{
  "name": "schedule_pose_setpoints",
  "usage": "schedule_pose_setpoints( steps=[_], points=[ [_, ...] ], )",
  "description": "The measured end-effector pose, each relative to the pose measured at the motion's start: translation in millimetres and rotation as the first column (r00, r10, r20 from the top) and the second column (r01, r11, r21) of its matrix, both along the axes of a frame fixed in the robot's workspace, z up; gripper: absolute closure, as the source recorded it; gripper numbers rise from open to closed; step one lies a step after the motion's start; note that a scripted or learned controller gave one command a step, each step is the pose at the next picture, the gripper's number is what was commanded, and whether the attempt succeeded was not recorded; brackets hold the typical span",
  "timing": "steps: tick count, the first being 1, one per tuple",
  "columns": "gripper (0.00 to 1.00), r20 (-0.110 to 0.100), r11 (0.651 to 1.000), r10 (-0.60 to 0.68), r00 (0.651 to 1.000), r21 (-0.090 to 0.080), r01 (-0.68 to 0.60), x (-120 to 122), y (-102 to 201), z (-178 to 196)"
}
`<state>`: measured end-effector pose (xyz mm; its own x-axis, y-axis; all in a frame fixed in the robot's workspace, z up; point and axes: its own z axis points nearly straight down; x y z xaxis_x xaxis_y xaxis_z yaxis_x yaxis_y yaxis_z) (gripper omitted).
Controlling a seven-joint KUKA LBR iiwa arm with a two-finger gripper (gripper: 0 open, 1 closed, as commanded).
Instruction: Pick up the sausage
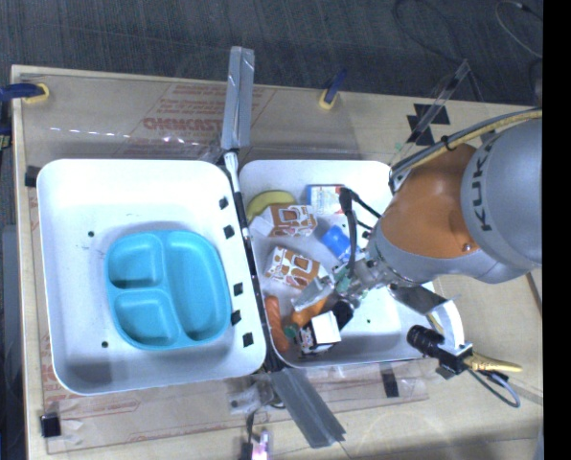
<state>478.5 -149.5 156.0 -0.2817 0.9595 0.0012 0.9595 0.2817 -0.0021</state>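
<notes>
My gripper (331, 297) is low in the right bin (386, 338), near its front middle, reaching in from the right. Directly under it and just to its left lies a slanted brown-orange piece (308, 308) that looks like the sausage. The gripper's body partly covers that piece, and I cannot tell whether the two touch. A black-and-white block (321, 333) sits right in front of the gripper.
An orange carrot-like piece (273, 320) lies along the right bin's left wall. Two printed cartons (293, 220) (292, 267), a yellow banana (270, 202), a blue item (334, 241) and a white-blue box (325, 197) crowd the far half. The left bin (65, 257) holds a blue divided plate (166, 287).
</notes>
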Motion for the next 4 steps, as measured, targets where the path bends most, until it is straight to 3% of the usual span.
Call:
schedule_pose_setpoints(
  steps=[1, 2, 3, 4],
  points=[
    [0.0, 0.01, 0.982, -0.189, 0.982, -0.003, 0.19, 0.0, 24.3, -50.2],
    [1.0, 0.012, 0.983, -0.185, 0.983, -0.004, 0.185, 1.3, 23.4, -39.9],
    [0.0, 0.011, 0.983, -0.184, 0.983, -0.005, 0.184, 1.0, 23.4, -40.2],
    [0.0, -0.001, 0.983, -0.182, 0.983, 0.0, 0.182, -2.7, 31.0, 19.5]
  ],
)
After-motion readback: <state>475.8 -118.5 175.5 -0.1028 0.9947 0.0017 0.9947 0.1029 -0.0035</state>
